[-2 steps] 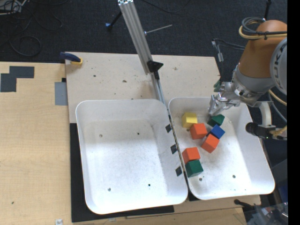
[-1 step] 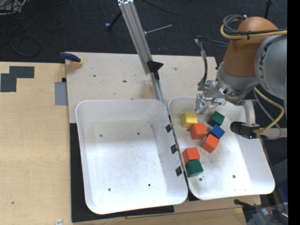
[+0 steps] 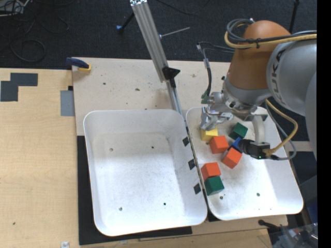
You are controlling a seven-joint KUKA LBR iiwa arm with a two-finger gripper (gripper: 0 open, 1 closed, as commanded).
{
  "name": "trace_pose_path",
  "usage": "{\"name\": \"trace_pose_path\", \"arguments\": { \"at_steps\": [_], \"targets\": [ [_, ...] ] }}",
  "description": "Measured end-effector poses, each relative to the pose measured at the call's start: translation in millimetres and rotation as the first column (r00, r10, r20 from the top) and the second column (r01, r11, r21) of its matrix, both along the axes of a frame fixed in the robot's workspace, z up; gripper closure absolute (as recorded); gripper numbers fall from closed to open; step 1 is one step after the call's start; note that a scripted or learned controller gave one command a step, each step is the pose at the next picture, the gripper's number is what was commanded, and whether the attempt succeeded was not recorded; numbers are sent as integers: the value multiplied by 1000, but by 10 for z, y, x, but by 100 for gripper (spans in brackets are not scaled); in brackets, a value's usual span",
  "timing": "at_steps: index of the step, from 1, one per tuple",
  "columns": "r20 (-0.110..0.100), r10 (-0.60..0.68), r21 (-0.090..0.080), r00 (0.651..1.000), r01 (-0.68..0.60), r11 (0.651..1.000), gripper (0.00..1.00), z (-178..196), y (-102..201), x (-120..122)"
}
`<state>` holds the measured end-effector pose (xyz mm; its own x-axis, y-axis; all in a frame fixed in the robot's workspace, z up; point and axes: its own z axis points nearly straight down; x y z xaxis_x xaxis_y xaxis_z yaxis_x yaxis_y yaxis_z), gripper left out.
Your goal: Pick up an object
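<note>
The gripper [image 3: 209, 122] is seen low in the right bin [image 3: 269, 200], right of frame centre; whether anything is held cannot be told. The yellow block [image 3: 209, 135] lies directly beneath it, apparently touching, orange blocks lower right

Grey KUKA arm [image 3: 292, 71] here, rounded casing, broad orange band [image 3: 256, 56] above the wrist, dark lettering on the grey shell; yellow and black cables [image 3: 282, 130] loop alongside, and a silvery metal gripper [image 3: 209, 119] below
</note>
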<state>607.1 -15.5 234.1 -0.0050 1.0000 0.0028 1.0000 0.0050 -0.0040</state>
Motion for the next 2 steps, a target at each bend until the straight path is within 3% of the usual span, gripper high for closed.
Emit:
{"name": "trace_pose_path", "arguments": {
  "at_steps": [2],
  "targets": [
    [-2,0,-1,1000,0,1000,100,-180,1041,-138]
  ]
}}
